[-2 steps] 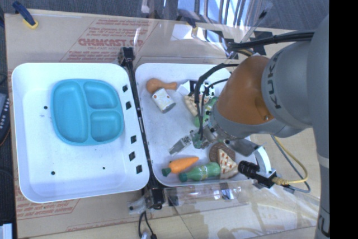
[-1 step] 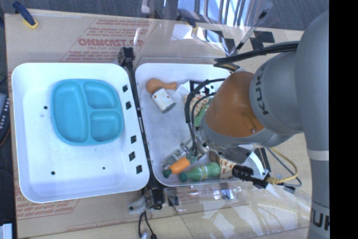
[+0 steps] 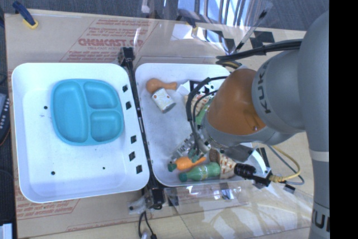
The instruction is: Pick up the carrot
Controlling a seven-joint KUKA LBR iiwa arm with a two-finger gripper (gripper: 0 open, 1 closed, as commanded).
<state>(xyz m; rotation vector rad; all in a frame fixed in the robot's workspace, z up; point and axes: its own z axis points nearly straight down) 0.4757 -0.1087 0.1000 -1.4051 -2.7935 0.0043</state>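
Note:
The carrot (image 3: 185, 163), orange with a green top at its left end, lies near the front edge of the right bin (image 3: 168, 131). The gripper (image 3: 190, 149) hangs low just above and behind the carrot, close to it or touching it. The arm's orange band (image 3: 235, 109) and grey wrist cover the right part of this bin.
A green bottle-like toy (image 3: 200, 172) lies against the carrot's front side, with a pale patterned item (image 3: 226, 164) to its right. A tan drumstick-like toy (image 3: 159, 85) and a white block (image 3: 163, 101) sit at the bin's back. The left bin (image 3: 28, 137) holds a blue divided plate (image 3: 86, 111).

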